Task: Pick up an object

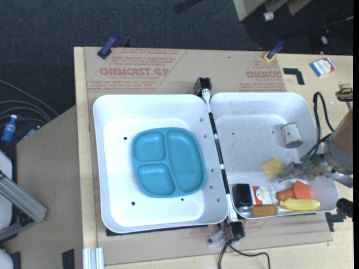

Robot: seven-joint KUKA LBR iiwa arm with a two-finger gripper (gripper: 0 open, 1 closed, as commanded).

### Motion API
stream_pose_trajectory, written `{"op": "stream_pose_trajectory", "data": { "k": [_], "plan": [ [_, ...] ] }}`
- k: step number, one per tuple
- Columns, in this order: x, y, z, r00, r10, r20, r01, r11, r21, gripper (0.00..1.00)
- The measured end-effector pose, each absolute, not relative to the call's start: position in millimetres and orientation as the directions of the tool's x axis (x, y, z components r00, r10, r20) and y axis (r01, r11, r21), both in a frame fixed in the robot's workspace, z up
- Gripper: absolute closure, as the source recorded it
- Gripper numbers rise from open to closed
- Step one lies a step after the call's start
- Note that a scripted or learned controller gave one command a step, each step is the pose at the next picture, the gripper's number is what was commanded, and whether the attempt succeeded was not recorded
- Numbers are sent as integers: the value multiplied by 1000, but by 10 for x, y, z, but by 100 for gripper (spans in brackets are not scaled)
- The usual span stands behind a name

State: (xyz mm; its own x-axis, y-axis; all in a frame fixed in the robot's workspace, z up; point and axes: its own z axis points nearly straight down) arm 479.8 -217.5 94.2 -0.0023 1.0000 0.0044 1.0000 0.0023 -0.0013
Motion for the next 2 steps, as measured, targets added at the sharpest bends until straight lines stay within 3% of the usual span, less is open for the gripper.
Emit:
{"op": "stream_pose_trajectory", "data": {
  "k": [1,2],
  "plan": [
    [4800,-2178,1041,-2,1000,3,1000,2,0,100],
    [4800,-2177,1040,-2,1000,4,1000,2,0,0]
  ]
}}
